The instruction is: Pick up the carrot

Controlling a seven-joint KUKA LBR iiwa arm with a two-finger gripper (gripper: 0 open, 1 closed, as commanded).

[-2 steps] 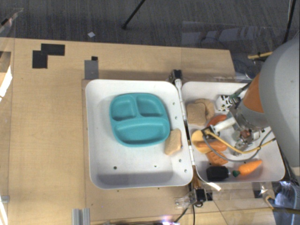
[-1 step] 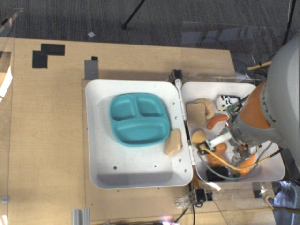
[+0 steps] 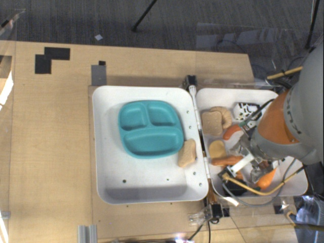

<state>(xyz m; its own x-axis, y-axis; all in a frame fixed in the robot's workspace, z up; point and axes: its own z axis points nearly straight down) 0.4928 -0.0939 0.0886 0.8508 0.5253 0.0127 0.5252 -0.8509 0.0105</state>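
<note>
The carrot (image 3: pixel 267 178) is lying in the near part of the right bin (image 3: pixel 298 185), and every other place here is being given relative to that bin. The pincer (image 3: pixel 251 162) is hanging inside it just beside the carrot, though whether it is spread or pressed together I cannot tell, with bread slices (image 3: pixel 214 121) lying deeper in the bin. Left of the bin, the left bin (image 3: pixel 109 135) is holding a teal divided plate (image 3: pixel 151 128) and a bread piece (image 3: pixel 187 153), all sitting on the tabletop (image 3: pixel 50 146)
</note>
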